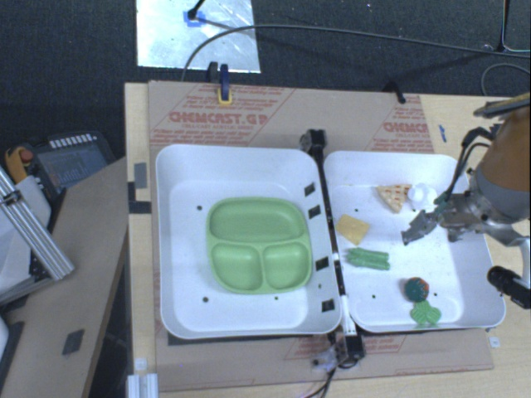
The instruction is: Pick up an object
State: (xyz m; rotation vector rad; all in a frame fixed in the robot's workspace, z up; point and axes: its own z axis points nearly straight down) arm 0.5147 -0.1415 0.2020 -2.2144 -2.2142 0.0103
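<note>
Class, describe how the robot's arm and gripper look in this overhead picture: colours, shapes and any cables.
The arm is grey with an orange band above the wrist. A thin dark cable loops beside the wrist. The gripper is dark grey metal, narrowing to slim fingers.

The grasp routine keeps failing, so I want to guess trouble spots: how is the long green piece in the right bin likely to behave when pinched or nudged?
The green piece lies flat and looks small, so it is probably light and may slide on the smooth white bin. Its elongated, rounded shape suggests it could roll sideways if nudged. The gripper would likely hold best pinching across its narrow width.
</note>
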